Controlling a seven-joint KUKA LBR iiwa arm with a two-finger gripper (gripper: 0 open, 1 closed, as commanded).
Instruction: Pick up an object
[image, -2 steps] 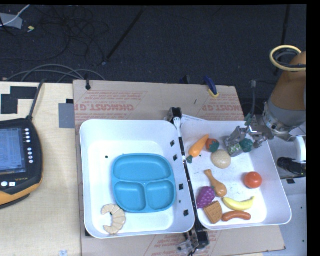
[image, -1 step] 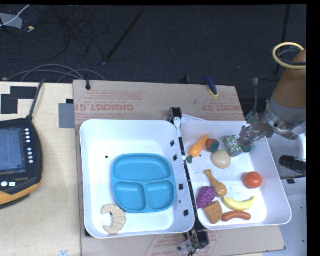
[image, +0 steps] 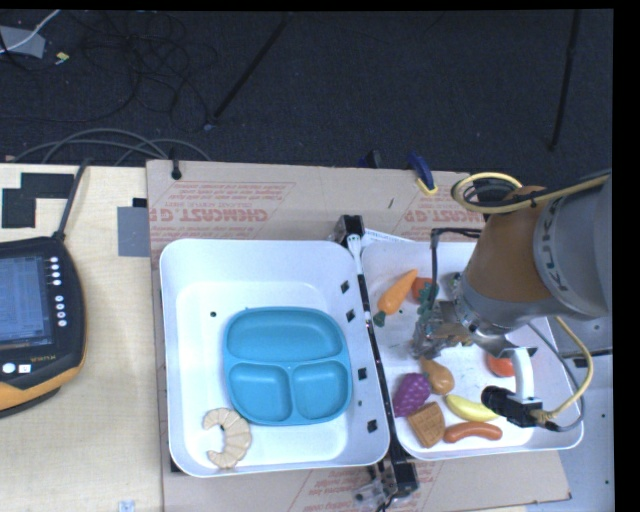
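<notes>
Camera view is showing the pincer (image: 432, 335) hovering over right-bin toys (grip state: cannot tell), positioning for a pick.

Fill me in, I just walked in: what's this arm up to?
The arm reaches in from the right, its gripper low in the right bin among toy foods: a carrot, purple grapes, a banana. Nothing looks lifted yet. The left bin holds a blue divided plate and a croissant.
</notes>
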